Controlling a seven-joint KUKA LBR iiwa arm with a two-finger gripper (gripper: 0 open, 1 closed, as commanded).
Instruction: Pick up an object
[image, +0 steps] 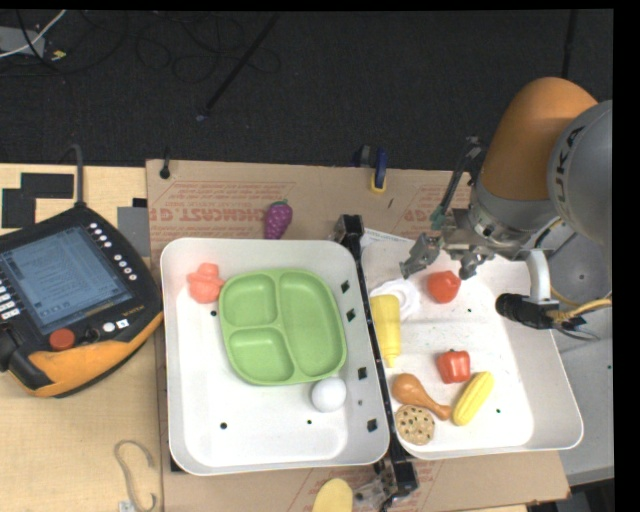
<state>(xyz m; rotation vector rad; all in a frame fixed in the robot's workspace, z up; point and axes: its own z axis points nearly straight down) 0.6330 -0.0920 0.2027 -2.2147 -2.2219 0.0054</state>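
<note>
1. Pendant (70, 280): on the bench left of both bins, probably parked there to keep clear of the arm.
2. Left bin (185, 400): pink toy (203, 283) near the far left corner; green plate (282, 325) in the middle; white ball (327, 394) against the plate's near rim. Well apart from the gripper, so judged not the present concern.
3. Purple toy (278, 218): on the cardboard (230, 190) beyond the left bin, outside both bins and probably out of play.
4. Right bin (545, 425), left side: yellow cylinder (386, 325) along the left wall; white piece (400, 296) just beyond it; drumstick (418, 393) and cookie (414, 425) close together at the near edge.
5. Gripper (440, 266): over the far part of the right bin, fingers spread wide, nothing between them.
6. Tomato (443, 287): on the bin floor, just near of the fingertips and between their lines. Likely target: isolated, with room for a finger on either side. Grasp not yet made.
7. Pepper (453, 365) and corn (472, 397): nearer in the right bin, close to each other and to the drumstick; judged harder to straddle cleanly.
8. Surface and room: white bins on a cardboard sheet over a pale wooden bench; beyond, a dark floor with loose cables.
</note>
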